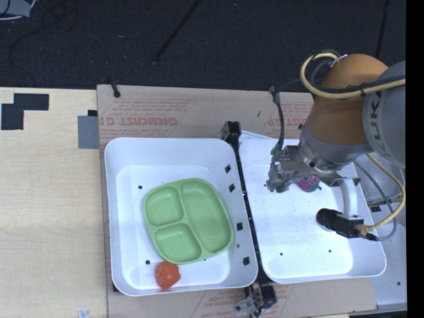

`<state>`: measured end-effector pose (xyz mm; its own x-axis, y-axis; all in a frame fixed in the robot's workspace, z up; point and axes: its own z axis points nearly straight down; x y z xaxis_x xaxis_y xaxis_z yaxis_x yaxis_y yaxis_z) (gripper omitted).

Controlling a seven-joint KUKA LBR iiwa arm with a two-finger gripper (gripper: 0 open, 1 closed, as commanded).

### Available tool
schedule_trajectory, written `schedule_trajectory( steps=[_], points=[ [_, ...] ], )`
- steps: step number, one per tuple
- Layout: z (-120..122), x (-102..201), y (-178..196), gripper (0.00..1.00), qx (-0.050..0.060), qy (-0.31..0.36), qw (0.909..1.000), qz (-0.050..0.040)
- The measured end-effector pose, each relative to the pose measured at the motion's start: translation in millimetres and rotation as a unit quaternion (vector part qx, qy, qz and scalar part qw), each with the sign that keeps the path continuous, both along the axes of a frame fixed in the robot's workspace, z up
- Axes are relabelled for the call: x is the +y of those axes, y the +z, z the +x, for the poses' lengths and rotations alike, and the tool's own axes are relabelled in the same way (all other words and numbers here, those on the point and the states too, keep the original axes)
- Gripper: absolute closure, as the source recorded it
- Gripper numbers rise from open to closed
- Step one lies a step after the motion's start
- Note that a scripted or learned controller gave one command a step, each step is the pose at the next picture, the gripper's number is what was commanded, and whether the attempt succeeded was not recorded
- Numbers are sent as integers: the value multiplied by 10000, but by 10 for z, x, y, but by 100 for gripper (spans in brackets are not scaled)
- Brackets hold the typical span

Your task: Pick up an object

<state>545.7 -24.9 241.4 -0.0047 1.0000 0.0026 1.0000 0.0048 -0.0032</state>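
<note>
In the camera view, the gripper [283,176] hangs low over the right bin [291,257], and I cannot tell how it stands. A small purple object [309,185] lies just beside it. The left bin [126,164] holds a green divided plate [188,218] and an orange-red object [167,275] near its front edge.
</note>
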Motion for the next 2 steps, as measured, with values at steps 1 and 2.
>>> schedule_trajectory(
  steps=[1, 2],
  points=[
    [-129, 482, 40, 100, 8, -2, 10000, 0],
    [-226, 1073, 48, 100, 10, 5, 10000, -3]
  ],
)
